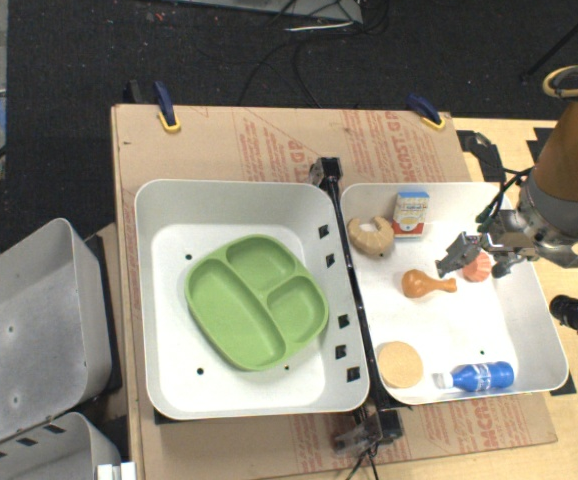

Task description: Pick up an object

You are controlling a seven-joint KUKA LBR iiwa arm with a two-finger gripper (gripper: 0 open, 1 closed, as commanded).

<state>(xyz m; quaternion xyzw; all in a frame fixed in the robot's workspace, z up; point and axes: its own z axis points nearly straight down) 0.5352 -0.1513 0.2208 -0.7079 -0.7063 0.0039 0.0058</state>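
Partly hidden under the gripper (476, 259), a pink thing (477, 268) lies in the right bin (529, 338), just right of an orange pear (425, 284). Whether the pincer grips it, I cannot tell. From the right, the arm (569, 163) reaches in low.

The gripper (476, 255) hides most of a pinkish thing (477, 267) beneath it; finger state unclear; the arm (569, 168) behind runs off-frame.
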